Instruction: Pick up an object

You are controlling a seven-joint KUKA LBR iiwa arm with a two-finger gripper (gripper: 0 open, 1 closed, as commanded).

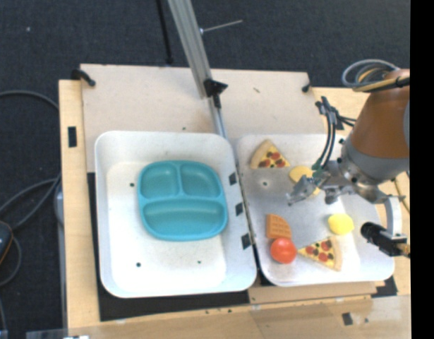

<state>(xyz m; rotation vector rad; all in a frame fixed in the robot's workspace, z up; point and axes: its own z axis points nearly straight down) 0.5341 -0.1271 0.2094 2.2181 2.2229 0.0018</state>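
The pale wooden worktop is carrying two shallow white bins side by side. Nearest the camera, along the front of the right-hand white bin, a round red tomato-like ball is sitting just beside a small tan waffle-textured square, and a flat wedge of toy pizza with red spots is lying to their right. A yellow rounded lemon-like toy is resting just behind that wedge.

In the left-hand white bin, a turquoise plastic plate with three compartments is lying flat near the middle.

Further back in the right-hand bin, the pincer is hanging low over the bin floor at the end of the grey arm with the orange band, which is reaching in from the right. Whether the pincer is spread or closed cannot be told, since its tips are blurring into dark cables and brackets; no object is visibly sitting between them. A second small yellow rounded toy is lying just beside the pincer, on its far side; contact cannot be told. A second toy pizza wedge with red spots is lying near the bin's back left corner.

Behind both bins, a slanted silver aluminium rail is rising from the rear of the worktop.
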